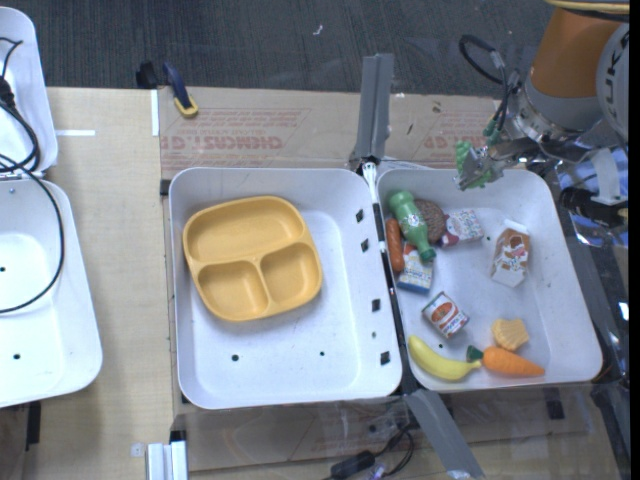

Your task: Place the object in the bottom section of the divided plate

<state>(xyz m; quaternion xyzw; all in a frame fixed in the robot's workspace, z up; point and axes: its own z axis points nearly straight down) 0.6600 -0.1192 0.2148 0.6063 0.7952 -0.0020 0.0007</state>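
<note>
gripper up at the far rim

hovering (478, 165) over the right bin (560, 298), far edge; grip state impossible to tell. lying in that bin: bottle (412, 224), carton (510, 256), banana (441, 361), carrot (510, 362). left of it, plate (252, 257).

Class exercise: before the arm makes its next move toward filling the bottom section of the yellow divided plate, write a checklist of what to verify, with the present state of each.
1. Divided plate lies flat in the left bin: ok.
2. Its sections hold nothing: ok.
3. Gripper carries an object: cannot tell; something green shows at it.
4. Objects still in the right bin, such as the banana and carrot: ok.
5. Gripper above the plate: not ok.
</note>
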